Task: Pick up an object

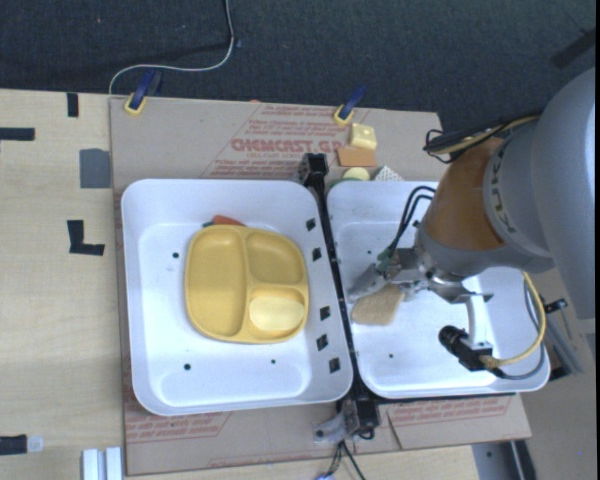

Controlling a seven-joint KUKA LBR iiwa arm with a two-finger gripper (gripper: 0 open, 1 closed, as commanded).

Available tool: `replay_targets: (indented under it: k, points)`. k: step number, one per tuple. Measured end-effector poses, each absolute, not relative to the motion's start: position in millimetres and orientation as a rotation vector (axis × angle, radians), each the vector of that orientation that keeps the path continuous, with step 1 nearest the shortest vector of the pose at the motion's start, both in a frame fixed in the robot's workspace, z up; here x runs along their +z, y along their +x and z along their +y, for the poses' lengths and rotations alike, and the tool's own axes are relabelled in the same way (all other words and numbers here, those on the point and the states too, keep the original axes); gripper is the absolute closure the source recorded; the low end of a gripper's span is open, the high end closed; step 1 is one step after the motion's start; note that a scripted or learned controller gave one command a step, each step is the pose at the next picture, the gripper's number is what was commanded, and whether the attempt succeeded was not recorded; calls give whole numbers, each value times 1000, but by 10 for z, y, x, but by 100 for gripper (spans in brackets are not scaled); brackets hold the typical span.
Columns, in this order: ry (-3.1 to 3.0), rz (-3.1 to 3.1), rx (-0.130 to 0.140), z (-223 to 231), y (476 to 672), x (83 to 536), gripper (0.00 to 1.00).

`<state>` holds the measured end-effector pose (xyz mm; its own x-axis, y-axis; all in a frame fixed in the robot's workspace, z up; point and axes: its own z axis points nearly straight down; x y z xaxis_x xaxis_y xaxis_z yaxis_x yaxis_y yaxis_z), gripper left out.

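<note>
Where cardboard (280, 143) reads "CHEMCAST" | gripper (372, 288) over tan object (377, 311)

A yellow divided plate (246, 283) lies in the left bin (150, 368). Over the right bin (420, 378), the arm's hand (372, 286) reaches down beside a tan block (376, 310). Small yellow and orange pieces (358, 146) sit on the cardboard (270, 143) behind the bins.

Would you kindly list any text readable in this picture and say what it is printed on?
"CHEMCAST" in red on the cardboard behind the bins; the letters after it are too blurred to read.
Red print on the cardboard's front edge: too blurred to read.
</note>
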<state>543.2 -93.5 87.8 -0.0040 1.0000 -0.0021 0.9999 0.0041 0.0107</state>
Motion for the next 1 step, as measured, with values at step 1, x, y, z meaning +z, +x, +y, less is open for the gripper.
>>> replay_targets:
  k: [1]
  points:
    - [2220, 2222, 5, -1167, 5411, 860, 0]
